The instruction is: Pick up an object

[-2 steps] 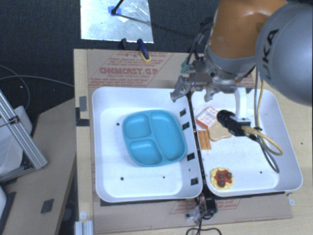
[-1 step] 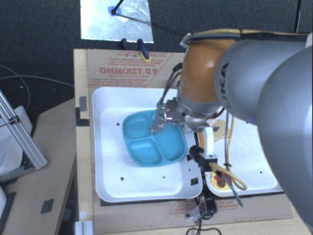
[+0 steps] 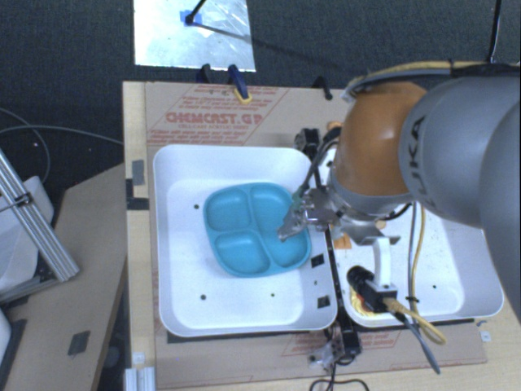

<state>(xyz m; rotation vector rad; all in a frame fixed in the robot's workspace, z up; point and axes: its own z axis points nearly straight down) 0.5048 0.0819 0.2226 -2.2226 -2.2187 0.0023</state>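
The brown board (image 3: 220,108) behind the bins bears red print reading "CHEMCAST GP"; smaller lines beneath are illegible.

light: even, bright | glare: foil sheet (image 3: 194,21) | shadows: soft | focus: arm (image 3: 440,145) slightly blurred

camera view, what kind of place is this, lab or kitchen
Most likely a robotics lab or test cell, not a kitchen: a grey industrial arm reaches over two white bins on a cardboard-covered bench, with a blue divided plate as a test object and aluminium framing alongside.
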